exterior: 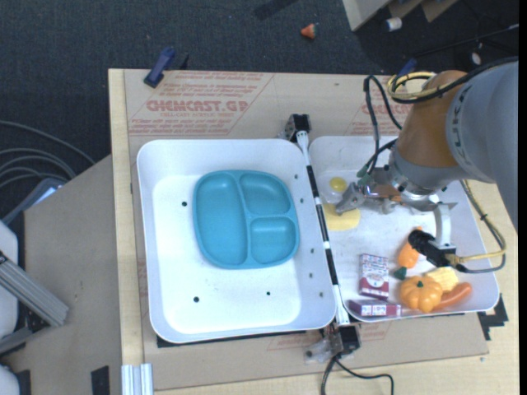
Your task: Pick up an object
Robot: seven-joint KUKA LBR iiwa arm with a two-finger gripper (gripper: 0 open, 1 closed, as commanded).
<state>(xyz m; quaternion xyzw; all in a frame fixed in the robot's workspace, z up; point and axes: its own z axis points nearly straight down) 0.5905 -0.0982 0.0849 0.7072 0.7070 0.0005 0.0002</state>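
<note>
Looks like the approach step of a pick, not yet a grasp. Tool (357, 196) low in the right bin (486, 303), at its left side near the divider, reaching in from the right. Sits between a yellow round piece (338, 185) just above it in the view and a yellow flat piece (346, 219) just below, near both; contact with either cannot be made out. Cannot tell how wide or narrow the tool stands, and nothing visibly gripped in it.

Likely calls next for settling squarely over one of those two yellow pieces, closing on it, then lifting straight up. Worth noting as a judgement: the flat piece lies low against the bin floor and close to the wall, so probably hard to get under; the round one seems the easier target.

Counted on the tabletop (123, 220): two white bins. In the left bin (165, 303), one blue divided plate (245, 218) with three compartments. In the right bin, besides the two yellow pieces, one small red-and-white carton (374, 275), one orange pumpkin-shaped toy (420, 294), one small orange piece (408, 256), one pale yellow block (445, 278) and one orange-red carrot-like piece (458, 295), all clustered at the near right corner, well apart from the tool.
</note>
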